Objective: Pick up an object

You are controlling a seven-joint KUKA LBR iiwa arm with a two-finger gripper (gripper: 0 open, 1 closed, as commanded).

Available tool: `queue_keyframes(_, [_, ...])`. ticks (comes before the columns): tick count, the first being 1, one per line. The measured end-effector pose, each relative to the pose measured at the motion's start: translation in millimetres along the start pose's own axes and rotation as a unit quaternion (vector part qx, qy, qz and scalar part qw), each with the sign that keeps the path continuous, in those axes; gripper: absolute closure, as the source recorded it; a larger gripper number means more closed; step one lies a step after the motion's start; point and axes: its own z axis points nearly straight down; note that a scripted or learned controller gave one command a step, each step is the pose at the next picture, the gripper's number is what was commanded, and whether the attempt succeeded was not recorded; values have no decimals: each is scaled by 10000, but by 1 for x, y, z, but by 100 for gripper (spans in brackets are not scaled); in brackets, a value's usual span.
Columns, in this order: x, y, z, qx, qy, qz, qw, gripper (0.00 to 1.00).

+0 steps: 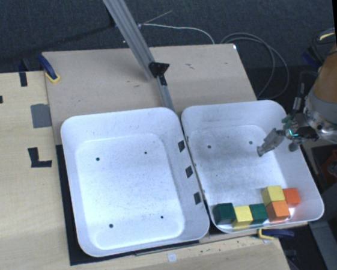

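Several small blocks lie along the front edge of the right bin [227,121]: a dark green block [224,211], a yellow block [243,215], a green block [259,212], a second yellow block [273,194], an orange block [278,209] and a red-orange block [291,196]. My gripper [280,144] hovers over the right bin's right side, behind the blocks and apart from them. Its fingers stand open with nothing between them; one grey finger [268,143] points left and down.
The left bin [119,128] sits beside the right one, their rims touching. A grey metal pole [132,32] slants in from the top to the bins' back edge. Cables [267,47] lie at the back right, off the bench.
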Motion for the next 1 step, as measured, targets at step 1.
queue_keyframes(1, [0, 0, 0, 0, -2, 0, 10000, 0])
